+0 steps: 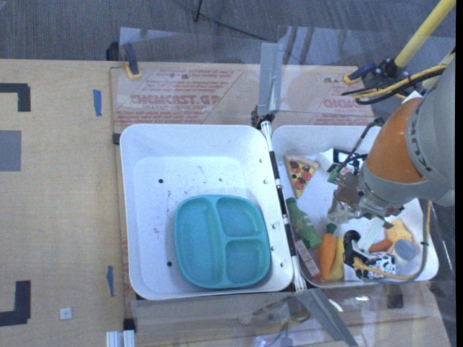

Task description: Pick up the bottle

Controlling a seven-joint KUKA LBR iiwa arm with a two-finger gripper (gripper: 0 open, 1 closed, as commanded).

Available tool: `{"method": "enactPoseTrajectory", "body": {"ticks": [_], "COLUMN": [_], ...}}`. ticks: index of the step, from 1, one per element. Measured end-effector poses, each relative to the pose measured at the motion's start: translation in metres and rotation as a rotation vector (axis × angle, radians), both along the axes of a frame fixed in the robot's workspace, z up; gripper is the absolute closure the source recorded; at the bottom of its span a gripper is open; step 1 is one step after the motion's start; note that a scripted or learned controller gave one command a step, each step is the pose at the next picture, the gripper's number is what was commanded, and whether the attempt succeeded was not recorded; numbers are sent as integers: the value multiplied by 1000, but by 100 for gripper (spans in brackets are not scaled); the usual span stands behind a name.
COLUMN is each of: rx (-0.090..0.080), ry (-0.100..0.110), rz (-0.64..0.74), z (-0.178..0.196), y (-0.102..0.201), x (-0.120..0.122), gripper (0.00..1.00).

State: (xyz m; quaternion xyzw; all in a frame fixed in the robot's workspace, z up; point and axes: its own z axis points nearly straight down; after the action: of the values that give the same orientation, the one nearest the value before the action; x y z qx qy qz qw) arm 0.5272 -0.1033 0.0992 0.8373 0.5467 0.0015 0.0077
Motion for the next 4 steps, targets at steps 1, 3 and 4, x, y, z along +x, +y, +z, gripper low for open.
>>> {"method": "enactPoseTrajectory", "body": {"ticks": [1, 3, 4], "rx": [0, 10, 11], "ry": [0, 13, 14], "rz": [0, 135, 223], "z": [0, 85, 11], "y": [0, 14, -53], "x": [0, 0, -27], "gripper": [0, 100, 100]}}
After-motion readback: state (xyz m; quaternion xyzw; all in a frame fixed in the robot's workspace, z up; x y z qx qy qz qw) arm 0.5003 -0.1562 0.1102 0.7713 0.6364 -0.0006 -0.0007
